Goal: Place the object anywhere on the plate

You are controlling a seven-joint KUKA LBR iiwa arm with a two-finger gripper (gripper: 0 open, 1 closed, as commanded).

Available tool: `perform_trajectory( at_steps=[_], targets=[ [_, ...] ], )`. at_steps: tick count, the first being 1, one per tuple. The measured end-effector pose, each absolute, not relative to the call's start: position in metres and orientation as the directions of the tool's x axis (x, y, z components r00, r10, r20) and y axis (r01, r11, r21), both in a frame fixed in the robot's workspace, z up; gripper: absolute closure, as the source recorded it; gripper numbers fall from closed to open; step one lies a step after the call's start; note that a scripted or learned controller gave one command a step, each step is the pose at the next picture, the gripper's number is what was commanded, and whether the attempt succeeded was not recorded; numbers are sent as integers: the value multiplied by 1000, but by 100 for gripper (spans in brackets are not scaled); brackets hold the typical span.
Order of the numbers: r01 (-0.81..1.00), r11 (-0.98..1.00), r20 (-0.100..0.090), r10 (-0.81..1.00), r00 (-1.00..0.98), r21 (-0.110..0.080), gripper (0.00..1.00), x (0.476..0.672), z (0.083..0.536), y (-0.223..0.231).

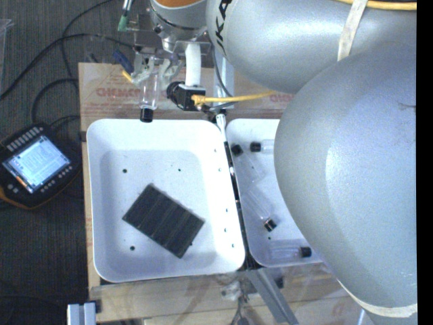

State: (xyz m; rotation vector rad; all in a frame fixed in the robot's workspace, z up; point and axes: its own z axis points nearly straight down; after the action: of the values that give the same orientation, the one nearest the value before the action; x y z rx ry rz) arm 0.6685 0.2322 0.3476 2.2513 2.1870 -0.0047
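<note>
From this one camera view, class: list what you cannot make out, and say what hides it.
- Right bin: mostly covered by the grey arm.
- Clear tubes with black caps: partly behind the arm, so no count is possible.
- Gripper: clear tube hanging there; grip unclear, too small and cluttered.
- Dark ridged plate in left bin: fully visible.

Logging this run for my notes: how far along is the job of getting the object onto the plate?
Done: a clear tube with a black cap looks picked up, hanging between the jaws of the gripper. In hand: it hangs over the far rim of the left bin. Left: carrying it above the dark plate and releasing it.
</note>
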Motion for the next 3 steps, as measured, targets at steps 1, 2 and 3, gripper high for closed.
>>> perform_trajectory(
  at_steps=[1,2,3],
  targets=[
    [1000,-28,-9,1000,28,-2,100,668,356,233],
    [1000,-28,-13,1000,28,-3,100,668,364,233],
    [1000,-28,-17,999,28,-5,100,668,372,233]
  ],
)
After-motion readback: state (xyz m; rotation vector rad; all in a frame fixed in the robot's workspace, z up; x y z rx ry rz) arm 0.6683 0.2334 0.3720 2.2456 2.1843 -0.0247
